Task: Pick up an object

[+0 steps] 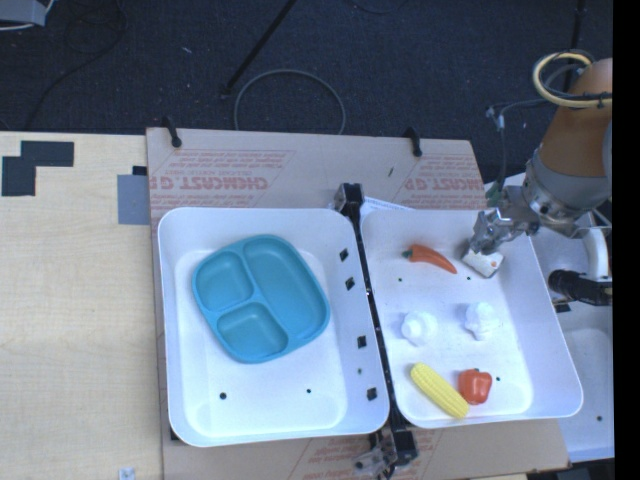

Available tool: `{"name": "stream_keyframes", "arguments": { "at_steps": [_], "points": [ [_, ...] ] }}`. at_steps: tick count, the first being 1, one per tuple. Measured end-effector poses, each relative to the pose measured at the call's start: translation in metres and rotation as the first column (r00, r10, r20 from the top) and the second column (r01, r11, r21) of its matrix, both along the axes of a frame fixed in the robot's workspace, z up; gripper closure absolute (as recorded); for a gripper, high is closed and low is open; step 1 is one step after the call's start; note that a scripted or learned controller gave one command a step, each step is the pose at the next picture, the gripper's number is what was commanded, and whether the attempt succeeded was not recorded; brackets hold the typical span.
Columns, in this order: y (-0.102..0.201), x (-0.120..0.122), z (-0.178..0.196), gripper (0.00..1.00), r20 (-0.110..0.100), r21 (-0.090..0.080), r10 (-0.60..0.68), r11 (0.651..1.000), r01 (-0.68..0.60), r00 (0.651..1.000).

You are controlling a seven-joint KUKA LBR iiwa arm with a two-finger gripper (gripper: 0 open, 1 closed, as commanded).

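Left bin (180,268): one blue three-compartment plate (260,296), set toward the far left, open white floor along the near and right sides. Right bin (560,368): orange carrot (432,258) at the far middle; two small white pieces (418,326) (481,318) mid-floor; yellow corn (438,389) touching a red pepper (475,385) near the front edge. Gripper (488,240) low at the far right corner, just over a small white object (484,262); whether its fingers are spread or pinching cannot be told.
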State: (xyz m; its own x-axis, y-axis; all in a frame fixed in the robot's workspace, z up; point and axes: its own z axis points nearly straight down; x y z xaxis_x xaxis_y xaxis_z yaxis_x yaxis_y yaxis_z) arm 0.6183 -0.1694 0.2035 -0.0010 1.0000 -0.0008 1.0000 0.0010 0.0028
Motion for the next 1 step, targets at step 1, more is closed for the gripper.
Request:
{"name": "stream_keyframes", "arguments": {
  "at_steps": [1],
  "points": [
    [-0.0012, 0.0008, 0.0535, 1.00, 0.001, 0.000, 0.000, 1.000, 0.000, 1.000]
  ]
}}
